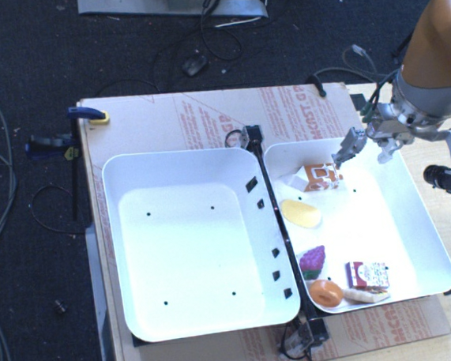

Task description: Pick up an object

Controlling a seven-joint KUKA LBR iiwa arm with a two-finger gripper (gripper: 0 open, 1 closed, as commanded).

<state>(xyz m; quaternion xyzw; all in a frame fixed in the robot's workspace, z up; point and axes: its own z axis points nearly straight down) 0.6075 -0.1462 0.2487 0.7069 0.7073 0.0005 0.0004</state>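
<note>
The right bin (411, 213) holds several small items. An orange and white packet (321, 176) lies near its far edge, and a yellow oval item (301, 213) sits just in front of it. A purple bunch of grapes (313, 261), an orange ball (325, 291), a red and white box (367, 275) and a pale stick-shaped piece (368, 296) lie along the near edge. My gripper (364, 153) hangs over the bin's far edge, just right of the packet. Its fingers are spread open with nothing between them, and the left fingertip (344, 155) is close above the packet's right corner.
The left bin (127, 225) stands beside the right one, with a black divider strip (273, 219) between them. Both rest on a cardboard sheet (203, 114). Cables and a blue clamp (88, 113) lie off the bench's far left.
</note>
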